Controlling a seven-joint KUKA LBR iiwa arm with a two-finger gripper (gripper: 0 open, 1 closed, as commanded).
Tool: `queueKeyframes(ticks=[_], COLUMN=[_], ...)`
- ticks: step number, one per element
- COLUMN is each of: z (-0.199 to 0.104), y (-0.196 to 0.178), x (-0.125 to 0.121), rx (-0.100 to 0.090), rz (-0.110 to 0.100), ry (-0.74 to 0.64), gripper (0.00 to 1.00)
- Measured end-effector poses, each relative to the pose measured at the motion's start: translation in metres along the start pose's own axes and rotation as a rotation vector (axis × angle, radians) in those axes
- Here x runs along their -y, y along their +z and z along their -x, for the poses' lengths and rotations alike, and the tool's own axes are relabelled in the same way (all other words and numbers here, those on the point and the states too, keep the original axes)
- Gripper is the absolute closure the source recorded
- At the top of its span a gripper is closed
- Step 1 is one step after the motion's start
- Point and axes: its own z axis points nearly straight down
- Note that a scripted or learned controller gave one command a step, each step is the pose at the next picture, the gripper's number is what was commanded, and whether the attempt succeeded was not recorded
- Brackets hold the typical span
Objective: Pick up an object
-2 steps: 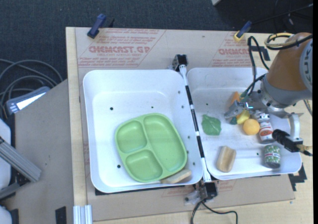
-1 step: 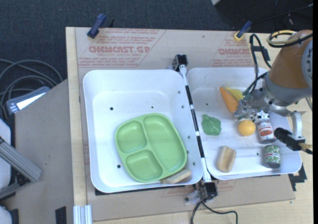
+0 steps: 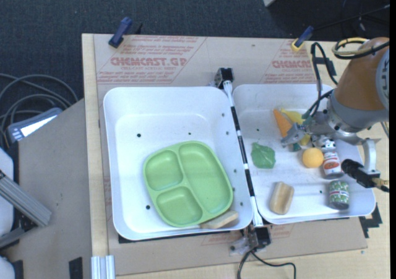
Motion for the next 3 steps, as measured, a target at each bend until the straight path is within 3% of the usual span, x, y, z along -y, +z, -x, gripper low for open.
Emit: queueKeyframes(ticks=[1,2,3], z=[-0.04,-0.04,-0.124], y=[0.026,0.016,-0.074], x=[-0.033,-0.033,0.018], rx=[0.0,0.002,-0.001], rz=[0.002,0.005,-0.001], ry=[-0.001,-0.001,-0.002], gripper=[0.0,1.0,1.0])
